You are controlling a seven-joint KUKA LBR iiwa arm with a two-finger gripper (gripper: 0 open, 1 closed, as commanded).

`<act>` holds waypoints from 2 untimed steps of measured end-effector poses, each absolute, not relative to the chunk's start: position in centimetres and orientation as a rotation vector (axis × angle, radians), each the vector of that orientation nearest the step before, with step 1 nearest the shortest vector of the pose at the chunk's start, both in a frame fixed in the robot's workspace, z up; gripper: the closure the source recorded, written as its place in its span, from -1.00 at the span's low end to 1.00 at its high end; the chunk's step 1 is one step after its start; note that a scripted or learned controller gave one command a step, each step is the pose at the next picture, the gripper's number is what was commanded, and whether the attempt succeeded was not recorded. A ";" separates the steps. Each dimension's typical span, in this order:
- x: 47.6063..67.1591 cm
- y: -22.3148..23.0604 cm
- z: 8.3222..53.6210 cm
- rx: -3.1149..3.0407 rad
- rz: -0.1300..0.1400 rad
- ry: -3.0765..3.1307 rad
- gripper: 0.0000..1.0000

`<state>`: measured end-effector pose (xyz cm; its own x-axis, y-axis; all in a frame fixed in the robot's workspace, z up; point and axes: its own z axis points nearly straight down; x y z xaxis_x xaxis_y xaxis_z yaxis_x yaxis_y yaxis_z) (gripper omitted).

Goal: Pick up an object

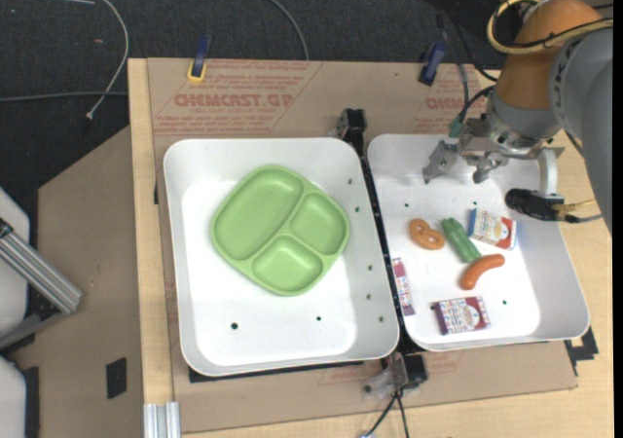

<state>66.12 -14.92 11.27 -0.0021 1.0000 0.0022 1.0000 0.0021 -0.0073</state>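
My gripper (458, 167) hangs over the far part of the right bin (545, 314), its two fingers spread apart with nothing between them. Below it in that bin lie a small pretzel (425, 234), a green pickle-like piece (459, 238), an orange sausage (482, 271), a small white and red packet (491, 228) and a patterned red and white packet (459, 313). All of these lie nearer the camera than the gripper, apart from it.
A green three-compartment plate (280, 229) lies in the left bin (195, 319). A small wrapper (401, 287) sits on the divide between the bins. Black clamps (351, 124) hold the bins at the far edge. The arm's orange band (537, 56) rises at the right.
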 end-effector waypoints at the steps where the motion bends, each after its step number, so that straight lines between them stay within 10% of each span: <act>1: 66.1 -14.8 8.3 -2.216 0.004 -2.220 -1.00; 2: 66.3 -14.8 9.8 -2.218 -0.002 -2.225 1.00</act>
